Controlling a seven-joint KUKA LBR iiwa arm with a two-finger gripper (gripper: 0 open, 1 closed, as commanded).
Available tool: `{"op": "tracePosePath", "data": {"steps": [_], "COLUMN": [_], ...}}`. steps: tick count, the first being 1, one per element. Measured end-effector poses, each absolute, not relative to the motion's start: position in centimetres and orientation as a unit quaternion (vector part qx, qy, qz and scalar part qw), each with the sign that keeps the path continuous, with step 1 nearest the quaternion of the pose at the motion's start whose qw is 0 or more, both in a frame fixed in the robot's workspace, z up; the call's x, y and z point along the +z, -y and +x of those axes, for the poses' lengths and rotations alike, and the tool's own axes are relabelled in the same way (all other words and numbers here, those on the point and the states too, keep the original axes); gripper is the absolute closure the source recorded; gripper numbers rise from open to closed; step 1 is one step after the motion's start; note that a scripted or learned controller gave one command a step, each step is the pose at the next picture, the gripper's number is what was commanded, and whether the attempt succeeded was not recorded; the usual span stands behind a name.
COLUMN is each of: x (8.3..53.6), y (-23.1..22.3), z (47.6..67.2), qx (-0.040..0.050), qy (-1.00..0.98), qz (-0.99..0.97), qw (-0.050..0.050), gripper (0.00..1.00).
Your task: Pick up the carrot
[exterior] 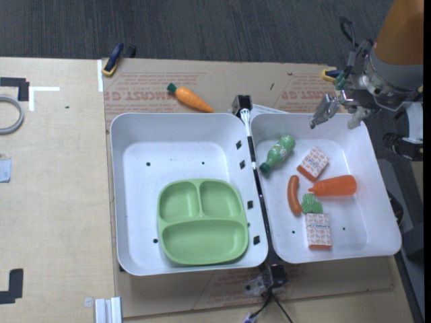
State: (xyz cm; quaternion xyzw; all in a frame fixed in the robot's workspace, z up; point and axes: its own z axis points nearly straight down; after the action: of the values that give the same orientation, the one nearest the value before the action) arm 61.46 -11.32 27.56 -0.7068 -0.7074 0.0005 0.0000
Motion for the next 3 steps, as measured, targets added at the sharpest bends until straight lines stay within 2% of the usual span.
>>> {"op": "tracePosePath", "data": {"steps": [1,2,3], "x": [19.2,19.5,20.5], "y": [9.0,4.5,4.5], "z": [54.3,50.7,50.9], "qx": [0.0006,0.0004,-0.0001], "qy": [0.662,0.692,0.691], "qz": [-0.749,-0.722,-0.722], "qw": [0.0,0.001,0.0], "gripper": [0.0,0.0,1.0]}}
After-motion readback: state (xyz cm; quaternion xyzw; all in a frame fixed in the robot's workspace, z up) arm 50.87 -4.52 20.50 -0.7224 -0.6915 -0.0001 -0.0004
